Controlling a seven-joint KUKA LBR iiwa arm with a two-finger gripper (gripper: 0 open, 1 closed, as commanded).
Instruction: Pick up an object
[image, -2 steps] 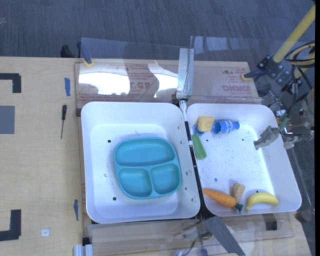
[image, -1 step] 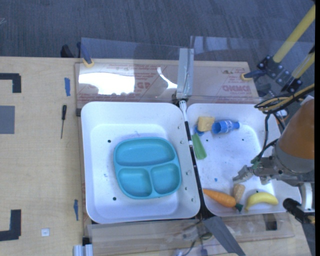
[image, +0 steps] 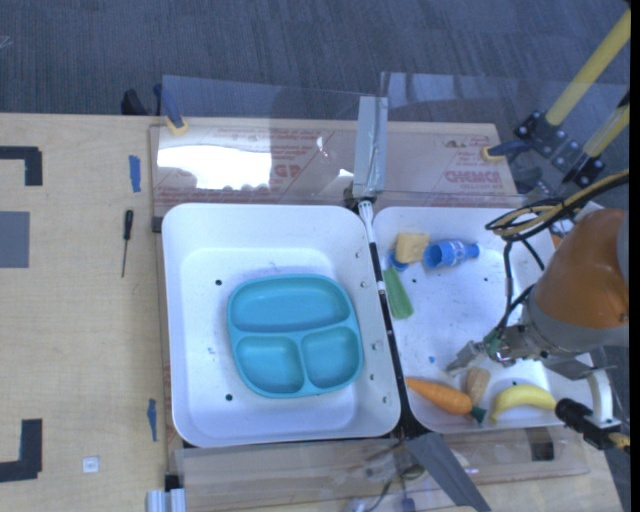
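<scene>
Blue plate (image: 294, 335) with three sections sits in the left bin (image: 190, 300). Over in the right bin (image: 440, 300), the claw (image: 478, 352) hovers low at around 5 o'clock, fingers slightly apart with nothing between them. Just below it: a carrot (image: 440, 396), a banana (image: 522, 400) and a small tan piece (image: 478, 381) (can't tell what). Blue bottle (image: 448, 254) and yellow chunk (image: 410, 246) sit at 12 o'clock, a green strip (image: 398, 296) at 9.

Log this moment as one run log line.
gripper low in right bin | nothing seen held | nearest: carrot, banana
</scene>
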